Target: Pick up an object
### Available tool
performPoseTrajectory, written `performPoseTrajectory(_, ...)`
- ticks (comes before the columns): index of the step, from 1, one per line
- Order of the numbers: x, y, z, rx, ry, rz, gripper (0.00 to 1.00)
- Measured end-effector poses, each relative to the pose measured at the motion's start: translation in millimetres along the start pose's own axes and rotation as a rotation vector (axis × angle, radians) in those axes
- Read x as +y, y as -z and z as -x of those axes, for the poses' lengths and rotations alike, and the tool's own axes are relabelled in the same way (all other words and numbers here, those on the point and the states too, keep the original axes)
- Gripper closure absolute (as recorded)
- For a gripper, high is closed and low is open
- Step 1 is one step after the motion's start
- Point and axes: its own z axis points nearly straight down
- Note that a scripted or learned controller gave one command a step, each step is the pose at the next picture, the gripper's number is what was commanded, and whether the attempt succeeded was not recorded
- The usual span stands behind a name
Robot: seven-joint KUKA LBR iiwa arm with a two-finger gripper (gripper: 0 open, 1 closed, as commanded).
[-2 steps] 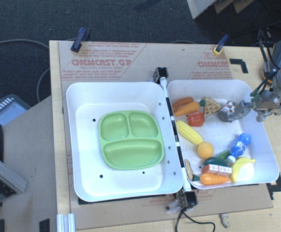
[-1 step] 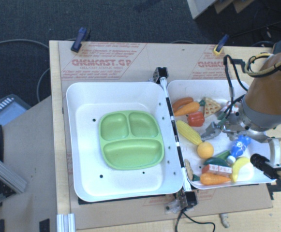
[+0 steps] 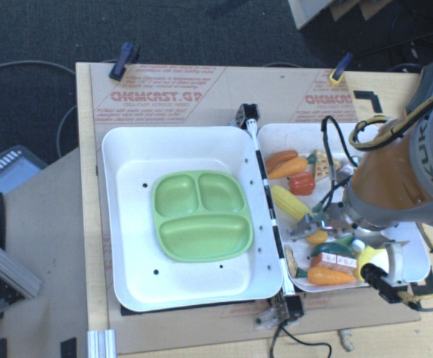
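My gripper [image 3: 311,225] is low in the right bin [image 3: 417,268], among a pile of toy food. Its tip sits just right of a yellow corn cob [image 3: 290,202] and directly above a small yellow-orange piece [image 3: 317,237]. Behind the corn lie two orange carrots [image 3: 284,162] and a red pepper [image 3: 302,184]. A pale cheese wedge [image 3: 322,168] lies further back. At the bin's front edge rest another carrot [image 3: 329,276] and a red and white packet [image 3: 337,259]. The arm's orange band [image 3: 384,181] hides the middle of the bin.
The left bin [image 3: 127,200] holds a green divided plate [image 3: 201,216] in its middle. A black clip and rail [image 3: 259,177] separate the two bins. Cables loop over the arm near the right bin's back wall [image 3: 339,136].
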Motion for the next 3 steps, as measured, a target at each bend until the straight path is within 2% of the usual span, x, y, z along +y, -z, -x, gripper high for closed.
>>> performPoseTrajectory(1, 18, -11, 11, -0.001, 0.000, 0.002, 0.00)
performPoseTrajectory(2, 19, 0, 11, -0.002, 0.000, 0.007, 1.00)
performPoseTrajectory(3, 68, 90, -47, 0.000, 0.002, 0.004, 1.00)
